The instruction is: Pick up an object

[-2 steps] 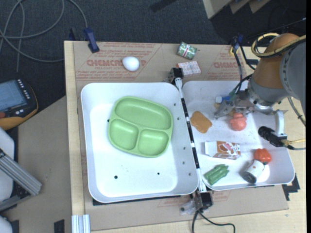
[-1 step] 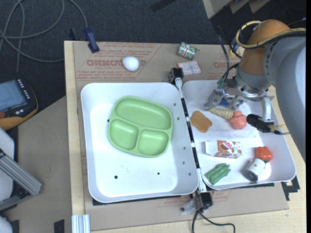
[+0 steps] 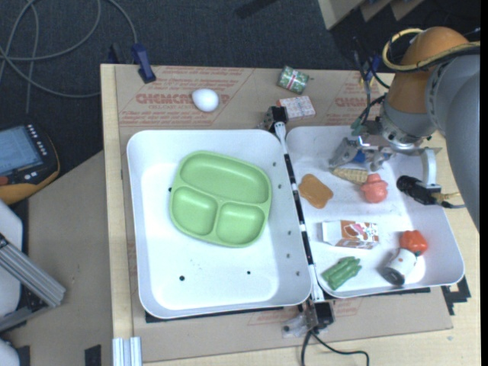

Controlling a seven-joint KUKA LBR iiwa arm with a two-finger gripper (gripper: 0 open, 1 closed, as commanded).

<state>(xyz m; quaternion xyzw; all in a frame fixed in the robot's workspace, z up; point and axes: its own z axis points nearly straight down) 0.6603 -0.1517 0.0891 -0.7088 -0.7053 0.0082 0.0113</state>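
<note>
- We see a tan cardboard-covered surface (image 3: 229,90) standing over dark carpet floor (image 3: 191,14), where grey cables (image 3: 46,21) loop at the far left.
- A handheld device with a lit screen (image 3: 19,152) lies off the surface to the left, and a ribbed aluminium bar (image 3: 30,277) lies below it.
- Red printed lettering (image 3: 171,97) runs along the far edge of the cardboard. It is too blurred for us to read with confidence.
- On the bare cardboard beyond the bins sit a white egg-shaped ball (image 3: 204,99), a blue clip (image 3: 142,63), a small green-labelled can (image 3: 293,79) and a small patterned card (image 3: 297,107). We cannot read their print.
- The shallow white left bin (image 3: 141,204) holds a light green three-compartment plastic plate (image 3: 221,198).
- The shallow white right bin (image 3: 438,227) holds the loose things:
  - a pale yellowish wedge (image 3: 351,175)
  - an orange-brown rounded piece (image 3: 316,191)
  - a pinkish-red lump (image 3: 374,189)
  - a white packet with red-brown print (image 3: 351,233), which we cannot read
  - a green bundle (image 3: 341,271)
  - a red piece (image 3: 412,241), touching a white-and-dark cylinder (image 3: 400,267)
- The claw (image 3: 358,155) hangs over the far part of the right bin, just above the pale wedge. We cannot tell how far open it is, or whether it has hold of anything.
</note>
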